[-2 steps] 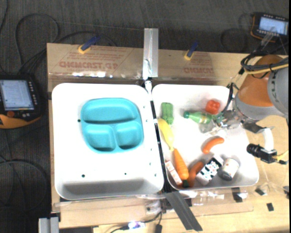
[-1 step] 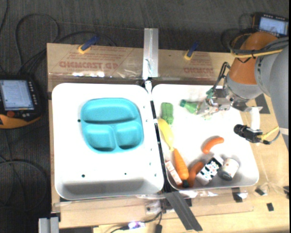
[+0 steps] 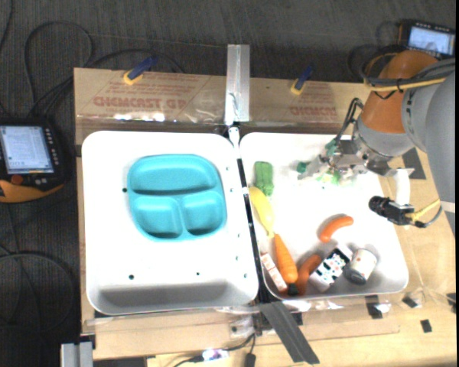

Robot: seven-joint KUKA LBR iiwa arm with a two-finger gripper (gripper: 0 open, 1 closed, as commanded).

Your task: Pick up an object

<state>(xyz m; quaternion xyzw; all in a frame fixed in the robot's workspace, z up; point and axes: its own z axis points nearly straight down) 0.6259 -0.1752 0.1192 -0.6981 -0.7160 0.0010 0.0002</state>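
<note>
Two shallow white bins sit side by side on the bench. Left bin (image 3: 107, 281): one turquoise divided tray (image 3: 176, 195), glossy plastic, rounded corners, three compartments, nothing seen in them. Right bin (image 3: 390, 277): several small items, mostly grouped toward the near and left sides.

Contents of the right bin:
- green block-like piece (image 3: 263, 177) near the dividing wall, long axis roughly away-to-near
- yellow banana-shaped item (image 3: 261, 209) just below it, elongated, slanted along the left wall
- orange carrot-shaped item (image 3: 284, 259), tapered, long axis running toward the near edge
- orange sausage-shaped item (image 3: 334, 225), smooth and slightly curved, long axis tilted up toward the right, lying apart from the others mid-bin
- second reddish-orange elongated piece (image 3: 307, 267) beside the carrot
- black-and-white patterned block (image 3: 333, 266) and a small pale cylinder (image 3: 362, 264) lying on its side, touching or nearly so

The gripper (image 3: 330, 166) is seen low over the far part of the right bin, away from the item cluster. Whether its claw is spread or closed cannot be told; nothing is visibly gripped.
</note>
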